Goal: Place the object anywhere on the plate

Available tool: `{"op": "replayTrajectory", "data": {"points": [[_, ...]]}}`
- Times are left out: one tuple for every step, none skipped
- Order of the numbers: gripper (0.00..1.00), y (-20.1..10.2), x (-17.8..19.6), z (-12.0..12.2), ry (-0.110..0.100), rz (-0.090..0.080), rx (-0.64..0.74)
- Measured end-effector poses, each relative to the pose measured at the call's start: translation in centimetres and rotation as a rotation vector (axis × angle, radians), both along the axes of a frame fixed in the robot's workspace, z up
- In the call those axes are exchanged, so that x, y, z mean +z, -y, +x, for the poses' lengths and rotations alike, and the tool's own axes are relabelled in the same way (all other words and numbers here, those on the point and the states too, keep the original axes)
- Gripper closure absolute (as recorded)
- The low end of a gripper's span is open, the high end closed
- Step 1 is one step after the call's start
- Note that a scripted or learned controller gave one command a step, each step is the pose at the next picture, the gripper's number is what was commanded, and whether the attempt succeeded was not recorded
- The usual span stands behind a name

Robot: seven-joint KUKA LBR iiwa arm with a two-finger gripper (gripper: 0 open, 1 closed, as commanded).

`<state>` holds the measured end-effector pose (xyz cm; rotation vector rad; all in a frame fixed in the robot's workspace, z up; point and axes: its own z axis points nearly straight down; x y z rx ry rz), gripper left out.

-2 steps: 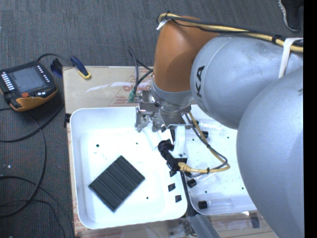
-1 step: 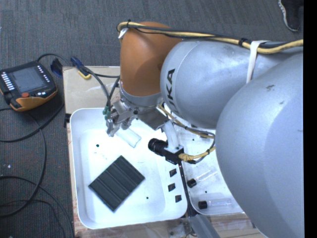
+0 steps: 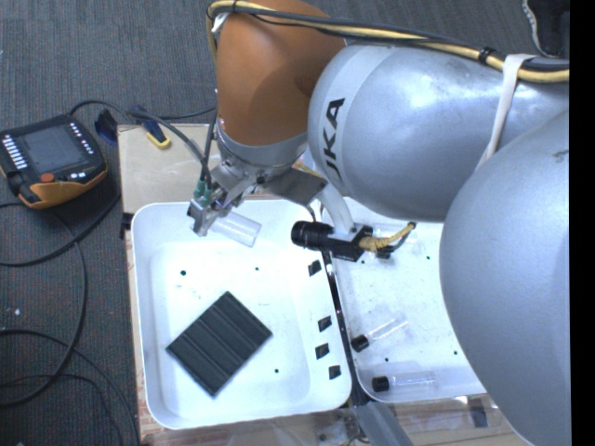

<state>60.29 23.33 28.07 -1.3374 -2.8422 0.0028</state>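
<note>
A dark ribbed square plate (image 3: 219,342) lies flat in the near part of the left bin (image 3: 158,407). My gripper (image 3: 208,214) hangs over that bin's far left corner, well beyond the plate. A small clear plastic object (image 3: 242,229) sits right against the gripper's tip on its right side. Whether it is held or just lies beside the tip is not visible. The orange band and grey arm loom above and to the right.
The right bin (image 3: 446,379) holds two clear tubes (image 3: 387,327) (image 3: 409,378). A black cylinder with a yellow end (image 3: 327,237) juts over the bins' shared rim. A teach pendant (image 3: 48,156) lies on the floor at left.
</note>
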Motion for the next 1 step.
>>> {"op": "replayTrajectory", "data": {"points": [[1.0,-0.23,8.39,-5.31,-0.002,0.0,0.038]]}}
